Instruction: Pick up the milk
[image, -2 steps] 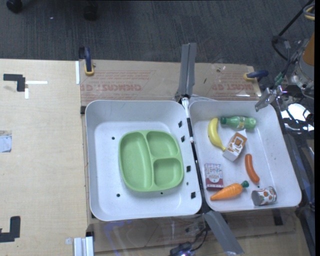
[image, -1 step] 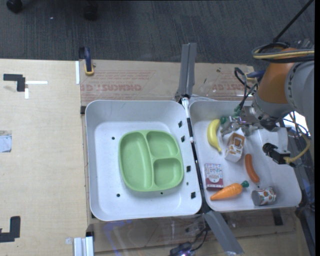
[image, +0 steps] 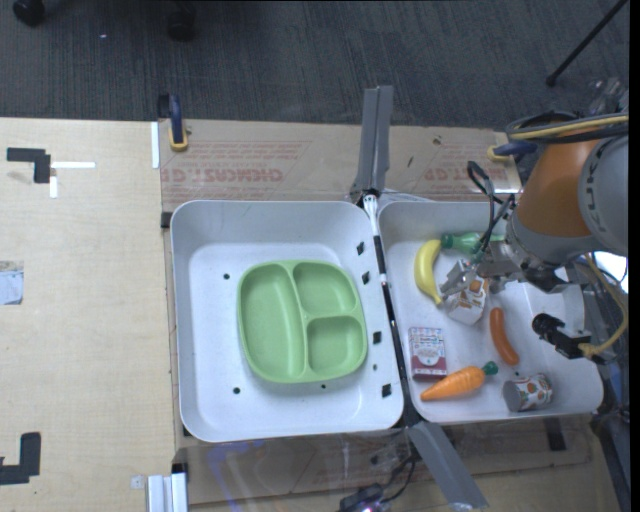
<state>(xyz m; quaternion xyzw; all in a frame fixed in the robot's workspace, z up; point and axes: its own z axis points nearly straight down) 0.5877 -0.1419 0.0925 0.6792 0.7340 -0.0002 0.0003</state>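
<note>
The milk (image: 469, 302) is a small white carton with brown print. It stands tilted in the right bin (image: 575, 400), just right of the banana (image: 428, 268). My gripper (image: 467, 279) reaches in from the right and is down on the carton's upper end. Its grey fingers (image: 452, 279) are spread apart on either side of the carton's top, and the gripper is open. The carton still rests on the bin floor. The wrist hides the carton's far side.
Around the milk in the right bin lie a green bottle (image: 461, 241), an orange sausage (image: 503, 336), a red box (image: 428, 353), a carrot (image: 456, 384) and a can (image: 527, 392). The left bin (image: 200, 300) holds a green divided plate (image: 302, 321).
</note>
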